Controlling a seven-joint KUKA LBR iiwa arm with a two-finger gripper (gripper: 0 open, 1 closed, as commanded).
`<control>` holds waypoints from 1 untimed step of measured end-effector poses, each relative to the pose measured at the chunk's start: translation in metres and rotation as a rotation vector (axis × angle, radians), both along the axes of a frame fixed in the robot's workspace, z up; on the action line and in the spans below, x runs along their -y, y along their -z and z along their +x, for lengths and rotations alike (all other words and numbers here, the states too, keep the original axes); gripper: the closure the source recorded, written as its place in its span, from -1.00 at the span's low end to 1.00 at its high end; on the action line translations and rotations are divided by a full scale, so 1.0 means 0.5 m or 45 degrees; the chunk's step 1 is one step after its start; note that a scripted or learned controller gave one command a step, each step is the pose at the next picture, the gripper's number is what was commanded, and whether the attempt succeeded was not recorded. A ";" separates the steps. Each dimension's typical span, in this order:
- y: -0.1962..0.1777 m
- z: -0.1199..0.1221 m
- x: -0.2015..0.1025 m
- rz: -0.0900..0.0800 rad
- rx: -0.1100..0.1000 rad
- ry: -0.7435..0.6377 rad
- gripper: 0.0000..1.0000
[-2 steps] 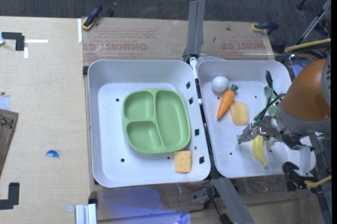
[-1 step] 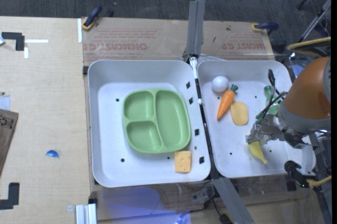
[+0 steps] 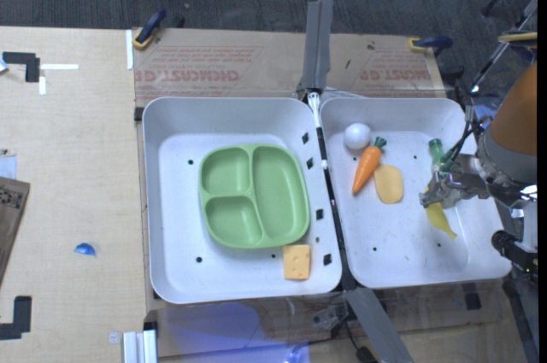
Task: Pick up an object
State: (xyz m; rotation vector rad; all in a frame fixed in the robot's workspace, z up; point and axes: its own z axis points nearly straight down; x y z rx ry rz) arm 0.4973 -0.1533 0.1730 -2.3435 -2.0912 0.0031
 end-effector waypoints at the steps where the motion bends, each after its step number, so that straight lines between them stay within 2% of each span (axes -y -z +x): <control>1: -0.065 0.034 -0.137 0.000 0.000 0.028 1.00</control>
